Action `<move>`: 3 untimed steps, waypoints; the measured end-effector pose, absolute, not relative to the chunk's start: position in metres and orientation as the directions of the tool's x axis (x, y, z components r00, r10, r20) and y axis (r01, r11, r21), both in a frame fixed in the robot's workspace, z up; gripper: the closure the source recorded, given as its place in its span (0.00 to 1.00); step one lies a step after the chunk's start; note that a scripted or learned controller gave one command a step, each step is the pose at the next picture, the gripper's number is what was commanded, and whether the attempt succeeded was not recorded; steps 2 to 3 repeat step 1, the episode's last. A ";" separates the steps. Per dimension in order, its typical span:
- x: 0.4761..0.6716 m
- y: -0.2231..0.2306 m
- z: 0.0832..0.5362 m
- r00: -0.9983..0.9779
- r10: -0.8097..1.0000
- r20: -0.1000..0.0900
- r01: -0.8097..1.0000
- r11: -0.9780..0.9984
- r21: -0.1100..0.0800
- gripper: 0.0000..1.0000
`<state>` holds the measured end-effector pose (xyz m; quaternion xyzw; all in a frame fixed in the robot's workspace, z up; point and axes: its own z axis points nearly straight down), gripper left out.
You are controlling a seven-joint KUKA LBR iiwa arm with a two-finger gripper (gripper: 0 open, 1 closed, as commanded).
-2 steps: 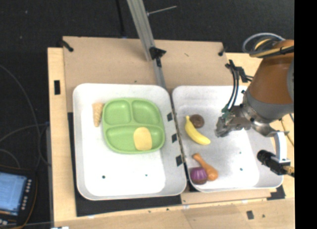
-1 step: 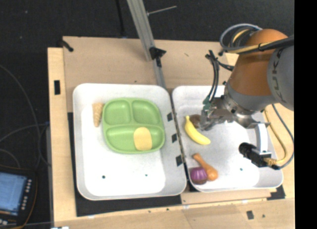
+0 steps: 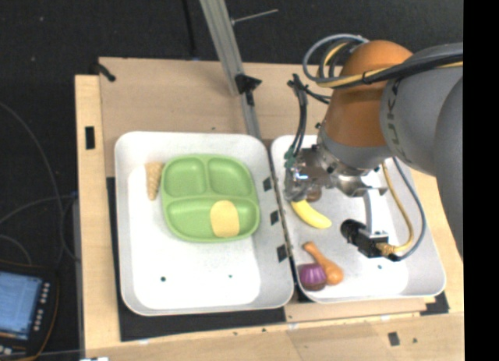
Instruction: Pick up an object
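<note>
The purple-and-orange toy [image 3: 318,270] lies at the right bin's [image 3: 421,277] near edge. Beyond it, the banana [image 3: 310,214] looks light, smooth and curved; grasp across its middle. The gripper [image 3: 300,184] hovers just above; its opening cannot be determined.

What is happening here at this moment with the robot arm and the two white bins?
A grey and orange arm reaches in from the right and has its gripper low over the right bin, just above a banana. Nothing can be seen between its fingers, so no pick is confirmed. A carrot and a purple object lie nearer the bin's front. The left bin holds a green divided plate with a yellow item on it, and a cone-like piece beside the plate.
</note>
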<state>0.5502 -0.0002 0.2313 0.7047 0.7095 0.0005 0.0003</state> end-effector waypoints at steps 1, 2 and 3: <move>0.557 0.063 0.233 -0.009 1.000 0.002 1.000 0.009 0.001 1.00; 0.557 0.063 0.233 -0.009 1.000 0.002 1.000 0.009 0.001 1.00; 0.557 0.063 0.233 -0.009 1.000 0.002 1.000 0.009 0.001 1.00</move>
